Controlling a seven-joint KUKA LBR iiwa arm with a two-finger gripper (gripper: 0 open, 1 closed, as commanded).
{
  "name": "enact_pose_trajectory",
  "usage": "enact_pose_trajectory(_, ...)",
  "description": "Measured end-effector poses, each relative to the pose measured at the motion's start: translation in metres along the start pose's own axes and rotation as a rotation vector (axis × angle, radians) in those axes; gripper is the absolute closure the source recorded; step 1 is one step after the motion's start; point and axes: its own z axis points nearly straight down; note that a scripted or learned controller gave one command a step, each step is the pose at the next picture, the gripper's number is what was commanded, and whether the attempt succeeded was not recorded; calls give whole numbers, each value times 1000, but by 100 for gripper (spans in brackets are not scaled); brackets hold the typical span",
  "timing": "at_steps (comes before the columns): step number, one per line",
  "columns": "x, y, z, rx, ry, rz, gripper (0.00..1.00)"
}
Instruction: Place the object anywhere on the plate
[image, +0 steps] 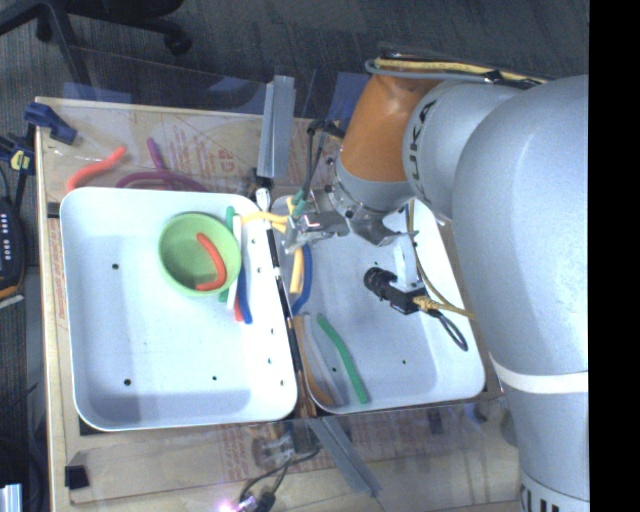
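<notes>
Camera view, looking down at a slant: the grey arm comes in from the right, and its gripper (300, 225) hangs low over the top left corner of the right bin (440, 380), close to the wall it shares with the left bin (150, 400). Metal parts and cables crowd the wrist, so whether it is open, closed or clamped on anything cannot be told.

A green plate (185, 262) sits in the upper part of the left bin with a red strip (212, 262) already lying curved across it. Just beside the plate's right rim lie more thin strips, green, white, red and blue, bunched together. Under the gripper a blue strip (303, 278) and a yellow strip (268, 216) lie against the dividing wall; which of them is the object to move is unclear. A green strip (342, 358) lies lower in the right bin, well apart.

These strips look light, thin and bendable, probably smooth plastic or rubber. A pinch across the middle of a strip's narrow width seems safest, since an end hold would likely let it droop and swing.
</notes>
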Motion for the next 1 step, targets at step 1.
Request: enact_pose_trajectory(1, 0, 0, 0, -1, 0, 0, 0)
